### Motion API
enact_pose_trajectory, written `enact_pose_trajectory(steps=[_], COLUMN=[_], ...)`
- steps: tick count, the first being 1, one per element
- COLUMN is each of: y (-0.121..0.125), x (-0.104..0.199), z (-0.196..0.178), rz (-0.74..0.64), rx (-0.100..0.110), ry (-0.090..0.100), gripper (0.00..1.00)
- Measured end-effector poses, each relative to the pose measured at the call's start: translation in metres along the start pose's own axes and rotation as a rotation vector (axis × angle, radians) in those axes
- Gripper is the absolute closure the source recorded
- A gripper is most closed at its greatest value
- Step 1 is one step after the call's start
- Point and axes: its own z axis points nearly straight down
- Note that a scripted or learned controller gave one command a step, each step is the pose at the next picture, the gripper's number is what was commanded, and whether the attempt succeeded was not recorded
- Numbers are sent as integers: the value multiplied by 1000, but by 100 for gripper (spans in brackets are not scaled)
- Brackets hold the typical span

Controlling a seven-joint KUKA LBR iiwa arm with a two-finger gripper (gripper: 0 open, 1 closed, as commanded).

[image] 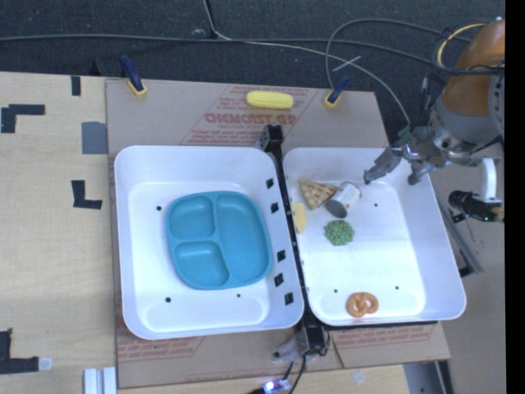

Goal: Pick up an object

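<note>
right bin (426,253) | waffle wedge (317,192) | grey cup (343,199) | broccoli (339,232) | pretzel (362,304)

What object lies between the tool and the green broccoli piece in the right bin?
The small grey cup lies roughly between the tool and the broccoli. From above, nothing visible covers the broccoli.

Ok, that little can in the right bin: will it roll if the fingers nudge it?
Probably. The can looks cylindrical and lies on its side on the smooth bin floor, so a nudge could roll it. It touches the waffle wedge, which may block it leftward. It seems small, likely light.
</note>
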Motion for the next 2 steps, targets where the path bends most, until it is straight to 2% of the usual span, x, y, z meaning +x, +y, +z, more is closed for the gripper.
enact_pose_trajectory(steps=[1,2], y=[3,2], x=[0,2], z=[-9,35], rz=[-4,-4], rx=[-14,-10], ry=[-3,-3], gripper=[0,0])
